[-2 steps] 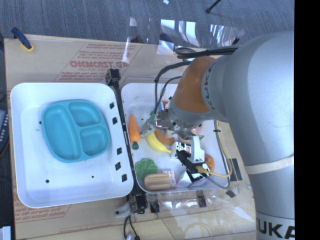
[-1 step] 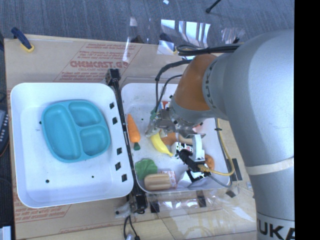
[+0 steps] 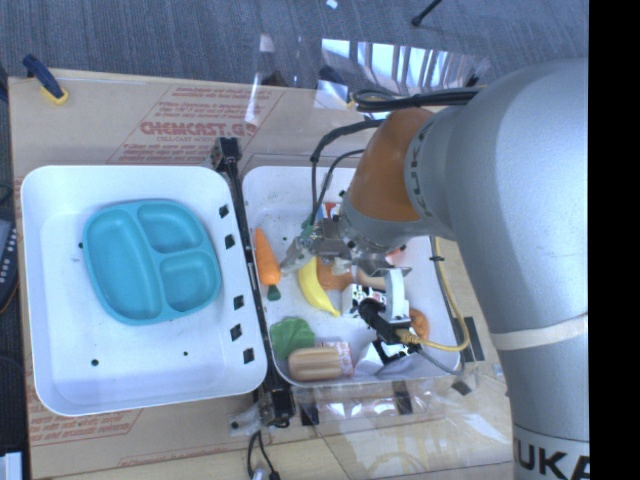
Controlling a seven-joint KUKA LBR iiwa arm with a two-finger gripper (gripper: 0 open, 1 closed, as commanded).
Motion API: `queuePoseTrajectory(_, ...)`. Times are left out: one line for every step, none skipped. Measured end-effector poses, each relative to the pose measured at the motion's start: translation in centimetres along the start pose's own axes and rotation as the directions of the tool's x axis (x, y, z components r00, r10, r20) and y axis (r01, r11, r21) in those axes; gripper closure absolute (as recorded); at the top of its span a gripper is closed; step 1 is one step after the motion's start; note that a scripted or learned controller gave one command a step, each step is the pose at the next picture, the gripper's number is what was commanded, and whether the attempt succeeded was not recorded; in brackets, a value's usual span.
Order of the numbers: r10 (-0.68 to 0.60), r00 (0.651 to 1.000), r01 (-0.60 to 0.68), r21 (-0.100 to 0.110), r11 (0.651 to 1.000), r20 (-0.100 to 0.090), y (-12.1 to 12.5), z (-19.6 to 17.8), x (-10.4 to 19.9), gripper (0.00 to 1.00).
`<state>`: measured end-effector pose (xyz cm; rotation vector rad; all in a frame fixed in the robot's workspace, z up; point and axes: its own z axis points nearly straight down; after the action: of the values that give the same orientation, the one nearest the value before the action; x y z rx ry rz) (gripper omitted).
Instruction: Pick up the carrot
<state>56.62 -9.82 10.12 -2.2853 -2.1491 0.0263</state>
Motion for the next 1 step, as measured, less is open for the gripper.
queuePoseTrajectory(0.202,0.979,-0.202,-0.009,0.979,-0.007,0.73,0.94,0.36,0.0)
